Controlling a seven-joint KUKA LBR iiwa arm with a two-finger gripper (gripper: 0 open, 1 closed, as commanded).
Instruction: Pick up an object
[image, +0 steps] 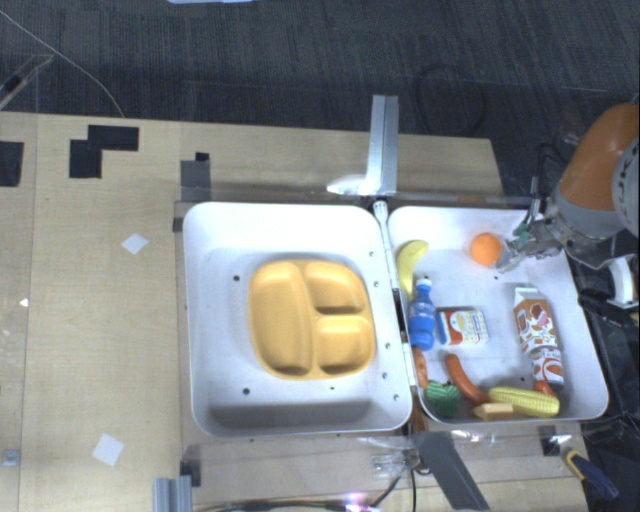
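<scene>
Camera view. Landmark: the right bin (597, 392). The left bin (200, 330) beside it carries a yellow tray (308, 318); nothing there matters for the pick.

Gripper (519, 246) sits over the right bin's far right corner, arm coming in from the right. Its tip is small and blurred against the white floor; jaw state cannot be told, and nothing is seen between them.

Contents of right bin:
- orange (485, 249), far end, just beside the gripper tip on its left; contact not resolvable.
- banana (409, 262), far left corner, against the wall.
- blue bottle (422, 315), along the left wall, mid-length.
- small packet (464, 326), centre, just beside the bottle.
- tube (538, 337), along the right wall.
- sausage (466, 378) and corn (523, 401), near end, crowded with small pieces.

Judgement: the orange is the likely target, being nearest and standing apart from the rest. To do it well: centre over the orange before descending, straddle its widest part, go low enough that it cannot roll out, and keep clear of the far wall.
</scene>
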